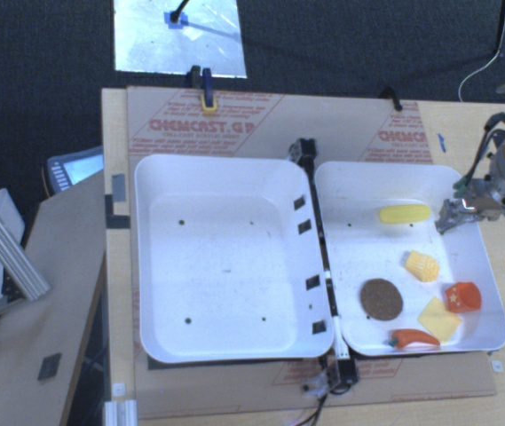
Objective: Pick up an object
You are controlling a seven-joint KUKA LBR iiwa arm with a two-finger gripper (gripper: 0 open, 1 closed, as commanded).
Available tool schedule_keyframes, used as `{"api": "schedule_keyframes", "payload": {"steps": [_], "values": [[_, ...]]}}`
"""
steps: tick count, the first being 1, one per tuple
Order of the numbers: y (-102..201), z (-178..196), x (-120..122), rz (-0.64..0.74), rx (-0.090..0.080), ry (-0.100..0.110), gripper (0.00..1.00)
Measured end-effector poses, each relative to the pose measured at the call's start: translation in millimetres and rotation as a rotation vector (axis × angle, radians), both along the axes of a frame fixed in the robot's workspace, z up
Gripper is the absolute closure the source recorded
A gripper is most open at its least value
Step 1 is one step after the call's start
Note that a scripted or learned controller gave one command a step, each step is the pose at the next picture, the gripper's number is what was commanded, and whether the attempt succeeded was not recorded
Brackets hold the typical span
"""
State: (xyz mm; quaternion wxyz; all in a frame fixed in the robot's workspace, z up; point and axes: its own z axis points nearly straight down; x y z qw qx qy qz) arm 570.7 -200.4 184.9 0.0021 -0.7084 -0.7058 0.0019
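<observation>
At the near edge of the right bin (492,264), a smooth, shallow white plastic tray with rounded corners, lies a slim orange-red carrot-shaped piece (414,338) with a dark tip at its left end. Touching it from behind is a flat pale-yellow wedge (439,318), like a slice of cheese. Just right of the wedge sits a glossy red chunk (463,296), blocky and rounded like a pepper. Left of the wedge rests a flat brown disc (382,299) with a grainy, matte surface, like a burger patty. Behind these, near the bin's middle, is a small yellow block (422,265) with a bumpy, kernelled texture. Farther back lies a long, smooth yellow corn cob (404,213), laid crosswise.

The claw (454,214), of grey metal, hangs over the right bin's far right part, just right of the corn cob and apart from it; nothing is seen between its fingers, and whether they are spread or closed I cannot tell.

The left bin (159,185) has the same white moulded shape, with 4 small dark dots on its floor. Both bins rest on a brown cardboard sheet (261,122) printed with red lettering, lying on the pale wooden counter (114,131). Beyond the counter lies a shiny square metal plate (177,23) on dark carpet.
</observation>
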Motion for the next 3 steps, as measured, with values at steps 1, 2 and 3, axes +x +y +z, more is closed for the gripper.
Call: {"api": "schedule_keyframes", "payload": {"steps": [1, 2, 3], "values": [[2.5, 3.4, 3.8, 0.005, -0.001, -0.007, 0.0], [-5.9, -52.4, 45.3, 0.01, -0.002, -0.009, 0.0], [-5.2, -99.4, 101.2, 0.01, -0.001, -0.009, 0.0]]}}
